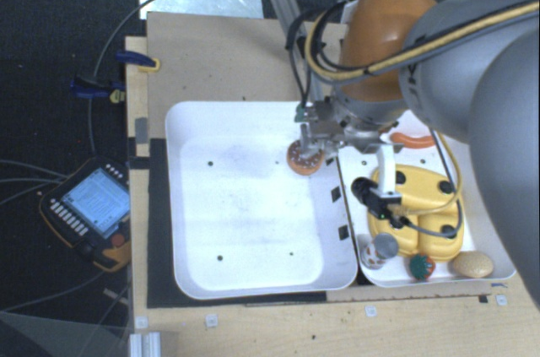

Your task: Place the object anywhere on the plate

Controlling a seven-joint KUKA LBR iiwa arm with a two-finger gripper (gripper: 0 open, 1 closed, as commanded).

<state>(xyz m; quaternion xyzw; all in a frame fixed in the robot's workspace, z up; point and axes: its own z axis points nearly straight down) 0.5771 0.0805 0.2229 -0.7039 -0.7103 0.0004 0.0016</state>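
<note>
The gripper (309, 143) has its jaws closed around a small round brown object (303, 159), hanging low over the left bin (194, 262) near its right wall. This looks like the carry step. The next move calls for crossing to the yellow plate (426, 182) in the right bin (498, 267), clear of the toys there.

- The two bins: the left bin (245, 212) and the right bin (494, 267) look like smooth white plastic, faintly glossy.
- The worktop (211, 60) looks like matt tan board, wood or fibreboard.
- The arm's orange band (380, 26) is glossy and smooth; its grey shell (481, 68) has a satin sheen.
- The yellow plate (426, 208) looks like shiny plastic.
- The end effector (310, 146) looks metallic, dull grey.
</note>
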